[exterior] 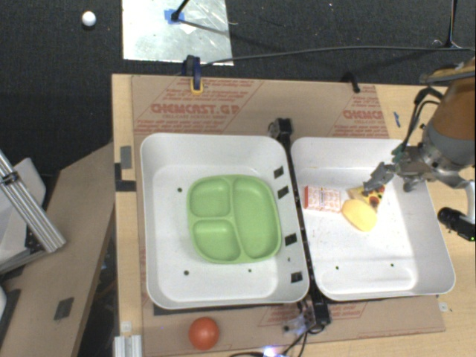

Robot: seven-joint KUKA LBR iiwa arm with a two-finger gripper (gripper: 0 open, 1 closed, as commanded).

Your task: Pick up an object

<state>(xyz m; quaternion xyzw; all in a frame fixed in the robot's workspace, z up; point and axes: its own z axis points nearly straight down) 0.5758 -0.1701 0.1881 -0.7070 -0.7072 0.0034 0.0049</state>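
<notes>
Step in hand, as judged: approach — the pick is not yet made, and the objects lie in the right bin.

Left to right:

- Aluminium rail (pixel 30 210) at the far left edge, off the bench, over dark floor.
- White ball (pixel 89 18) on the black cloth, upper left; beside it a reflective sheet (pixel 177 21) with a blue clip.
- Cardboard-topped bench (pixel 223 103), brown, printed in red lettering, bearing both bins.
- Left bin (pixel 160 222), white and shallow, holding a green divided tray (pixel 234 218) of three compartments, lying flat near the middle.
- Orange ball (pixel 204 332) on the bench just in front of the left bin.
- Right bin (pixel 416 266), touching the left one along a clipped seam. Inside: a small red-and-white packet (pixel 322 198), flat, and just beside it to the right a yellow rounded object (pixel 359 215) with a small multicoloured piece (pixel 374 193) at its upper edge.
- Gripper (pixel 379 177), reaching in from the right, low over the multicoloured piece — whether its jaws stand wide or narrow I cannot tell, and nothing is seen held.

Next move, as judged: settle squarely over one item, close, lift. The yellow object's rounded form may slip.
</notes>
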